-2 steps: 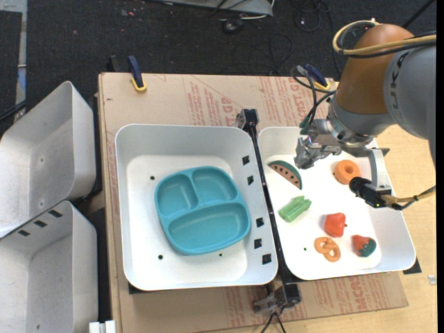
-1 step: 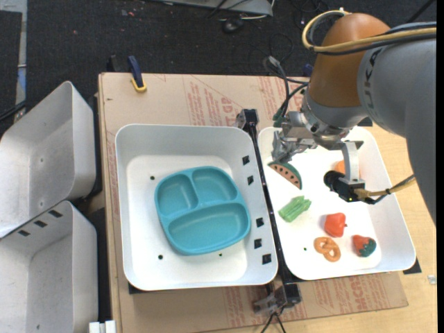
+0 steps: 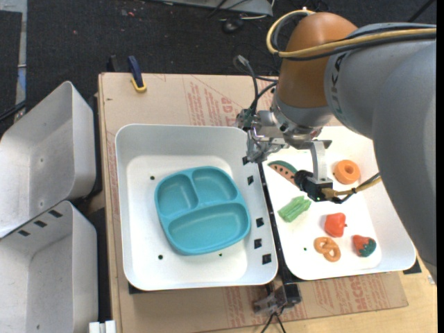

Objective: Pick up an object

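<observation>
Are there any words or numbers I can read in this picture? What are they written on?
Red printing on the cardboard sheet under the bins, behind the left bin: upside down and blurred, too hard to read.
Red printing on the same cardboard along the front edge, near the bottom right: also too small and blurred to read.
No words on the blue plate or toy foods.

The desk (image 3: 173, 92) is covered by a brown cardboard sheet with red printing. Two shallow white bins are placed on it side by side, touching along their inner edges. The left bin (image 3: 132, 186) lies near the middle of the desk, and the right bin (image 3: 388, 255) reaches toward its right edge. A clamp with a yellow and blue handle (image 3: 136, 73) is seen at the far left corner of the cardboard.
</observation>
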Robot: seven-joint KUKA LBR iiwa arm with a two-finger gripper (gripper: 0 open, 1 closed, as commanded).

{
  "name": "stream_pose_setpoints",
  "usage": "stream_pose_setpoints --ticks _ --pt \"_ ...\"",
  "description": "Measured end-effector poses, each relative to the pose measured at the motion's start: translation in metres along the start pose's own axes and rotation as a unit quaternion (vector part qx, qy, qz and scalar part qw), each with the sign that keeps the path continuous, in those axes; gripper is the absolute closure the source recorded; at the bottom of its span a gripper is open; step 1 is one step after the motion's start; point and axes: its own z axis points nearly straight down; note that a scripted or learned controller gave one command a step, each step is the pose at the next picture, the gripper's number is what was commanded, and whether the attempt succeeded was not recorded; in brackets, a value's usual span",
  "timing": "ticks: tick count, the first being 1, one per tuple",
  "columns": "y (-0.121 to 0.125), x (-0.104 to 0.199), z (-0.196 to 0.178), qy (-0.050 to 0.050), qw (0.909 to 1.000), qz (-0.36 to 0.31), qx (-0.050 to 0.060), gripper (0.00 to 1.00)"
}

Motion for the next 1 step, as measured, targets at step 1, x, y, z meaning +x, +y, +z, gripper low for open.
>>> stream_pose_setpoints --ticks 1 --pt "0.0097 0.0522 0.0018 0.000 1.0000 0.000 -0.001 1.00"
